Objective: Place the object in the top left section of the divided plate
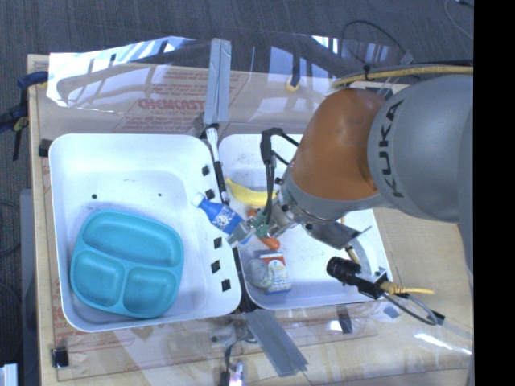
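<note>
Reaching in over the right-hand white bin (366, 292), the grey and orange arm's two-finger gripper (259, 227) sits near the wall between the bins, and I cannot tell how it is set. A small blue and white plastic bottle (217, 213) lies tilted just left of it, across that wall. A yellow banana (245, 193) and a small juice carton (275, 272) lie close by. The turquoise divided plate (125, 261) rests in the left white bin (121, 163).
</note>
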`<action>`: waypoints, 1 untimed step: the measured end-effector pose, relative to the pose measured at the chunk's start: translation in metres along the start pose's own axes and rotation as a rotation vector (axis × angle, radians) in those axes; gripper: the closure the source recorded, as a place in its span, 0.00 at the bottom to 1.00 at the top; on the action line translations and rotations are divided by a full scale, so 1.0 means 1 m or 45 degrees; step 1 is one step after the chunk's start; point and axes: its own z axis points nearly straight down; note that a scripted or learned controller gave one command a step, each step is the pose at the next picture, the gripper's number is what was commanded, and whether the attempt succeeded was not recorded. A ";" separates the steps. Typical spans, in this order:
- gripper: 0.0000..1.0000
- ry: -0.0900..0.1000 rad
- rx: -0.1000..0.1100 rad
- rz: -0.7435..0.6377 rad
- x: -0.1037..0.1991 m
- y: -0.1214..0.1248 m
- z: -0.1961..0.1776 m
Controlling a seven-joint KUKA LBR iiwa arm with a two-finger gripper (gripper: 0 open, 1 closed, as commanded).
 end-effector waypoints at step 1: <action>1.00 0.004 0.004 0.283 0.008 0.002 0.036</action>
